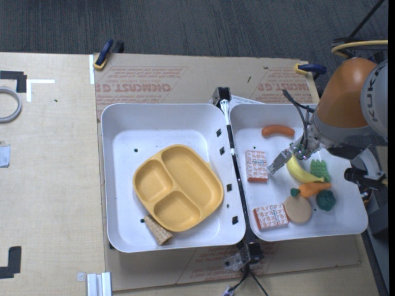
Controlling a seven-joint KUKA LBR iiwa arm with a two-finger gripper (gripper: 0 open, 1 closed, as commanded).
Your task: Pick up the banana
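While the arm reaches in from the right, its claw (295, 157) sits low in the right bin (345, 227), right at the upper end of the banana (303, 171). One finger (279, 161) juts out to the left over the bin floor, and the claw looks parted, though I cannot tell whether the banana's tip lies between the fingers or just beside them. The banana lies on the bin floor, slanting down toward a green block (319, 167) and a carrot (313, 189), with a sausage (278, 130) above and a cracker packet (257, 166) to its left. By my judgement the step in hand is the approach and grasp, with no lift yet. The next move calls for the fingers to straddle the banana's narrow width and close firmly before rising, without snagging the crowded toys nearby.
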